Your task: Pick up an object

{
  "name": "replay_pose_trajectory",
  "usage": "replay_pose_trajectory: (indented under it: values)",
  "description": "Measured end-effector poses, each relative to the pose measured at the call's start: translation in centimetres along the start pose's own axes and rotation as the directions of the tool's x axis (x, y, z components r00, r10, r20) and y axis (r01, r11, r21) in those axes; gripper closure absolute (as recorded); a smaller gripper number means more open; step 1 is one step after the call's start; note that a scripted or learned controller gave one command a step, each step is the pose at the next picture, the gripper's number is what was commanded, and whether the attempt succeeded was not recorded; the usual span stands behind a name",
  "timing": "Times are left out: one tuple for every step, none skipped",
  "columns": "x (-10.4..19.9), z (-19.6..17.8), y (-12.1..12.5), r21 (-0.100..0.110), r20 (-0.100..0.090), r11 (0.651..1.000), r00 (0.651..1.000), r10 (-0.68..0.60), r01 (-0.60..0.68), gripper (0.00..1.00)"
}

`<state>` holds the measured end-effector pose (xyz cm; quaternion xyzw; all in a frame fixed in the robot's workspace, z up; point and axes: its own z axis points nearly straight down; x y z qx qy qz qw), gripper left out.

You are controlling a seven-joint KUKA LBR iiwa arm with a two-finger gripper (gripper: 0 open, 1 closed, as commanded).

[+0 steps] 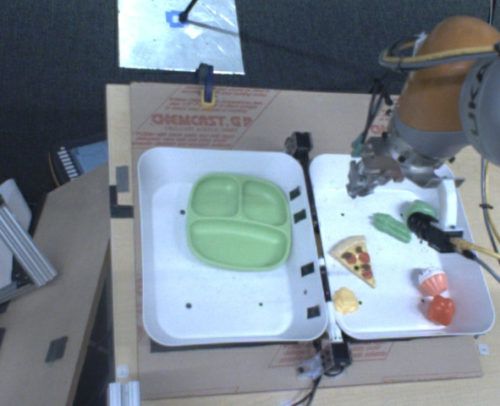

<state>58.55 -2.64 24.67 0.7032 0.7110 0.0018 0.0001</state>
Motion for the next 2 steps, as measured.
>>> replay_pose_trajectory:
  values:
    - [4.5,1.5,2.3,0.001,0.001,1.000,1.000,0.002,-0.002,1.00]
    - [10.7,2.2,3.7,0.000,0.000,1.000,1.000,0.000,0.000,1.00]
